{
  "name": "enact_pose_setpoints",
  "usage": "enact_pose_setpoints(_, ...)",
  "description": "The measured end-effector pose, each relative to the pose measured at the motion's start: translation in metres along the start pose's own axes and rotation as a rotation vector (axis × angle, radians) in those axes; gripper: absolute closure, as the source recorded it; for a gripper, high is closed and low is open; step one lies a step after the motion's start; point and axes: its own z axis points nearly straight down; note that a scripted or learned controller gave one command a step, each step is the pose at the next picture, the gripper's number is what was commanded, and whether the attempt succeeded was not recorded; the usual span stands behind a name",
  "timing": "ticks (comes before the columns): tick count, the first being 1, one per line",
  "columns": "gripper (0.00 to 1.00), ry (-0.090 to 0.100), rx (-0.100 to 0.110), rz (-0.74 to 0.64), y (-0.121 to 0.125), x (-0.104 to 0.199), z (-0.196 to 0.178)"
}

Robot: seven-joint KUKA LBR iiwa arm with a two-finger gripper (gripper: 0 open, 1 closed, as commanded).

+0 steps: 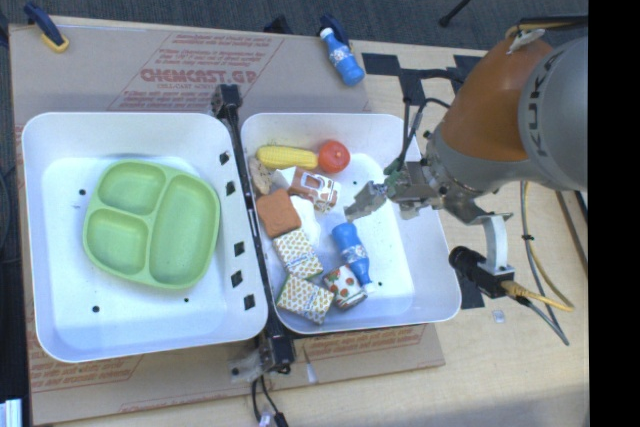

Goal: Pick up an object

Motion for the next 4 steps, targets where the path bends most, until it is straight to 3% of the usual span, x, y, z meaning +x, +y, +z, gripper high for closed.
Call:
enact_pose_setpoints(1,0.00,-0.001,0.001,0.000,0.033,-0.043,0.073)
enact_pose_setpoints(2,0.00,0.000,0.002,-0.002,-0.033,-0.014,0.098)
enact_pose_setpoints(3,1.00,-0.001,0.002,-0.008,-0.032,-0.015,0.088)
enact_pose_setpoints(4,0.00,-0.001,0.001,-0.007,-0.032,-0.015,0.088)
